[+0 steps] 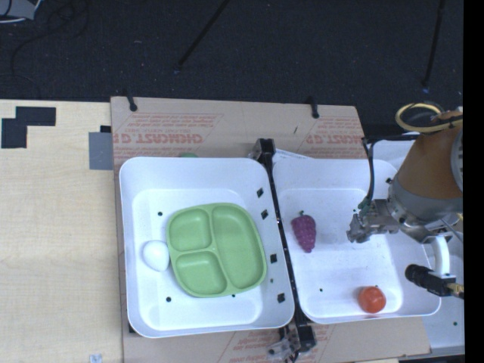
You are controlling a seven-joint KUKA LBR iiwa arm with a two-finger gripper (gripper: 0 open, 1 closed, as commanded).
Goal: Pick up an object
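Observation:
In the right bin (pixel 333 180) a purple bunch of grapes (pixel 305 231) lies left of centre, and a red tomato (pixel 372 299) rests near the front right corner. My gripper (pixel 364 227) hangs over the right side of this bin, well to the right of the grapes and above the tomato. Nothing shows between its fingers. The left bin (pixel 144 195) bears a green three-compartment plate (pixel 216 249), with a white egg-like ball (pixel 156 255) touching its left edge.
A black clip-studded divider (pixel 276 233) runs between the two bins. Cardboard (pixel 227 127) lies under and behind them. Bare bin floor stretches between the grapes and the tomato.

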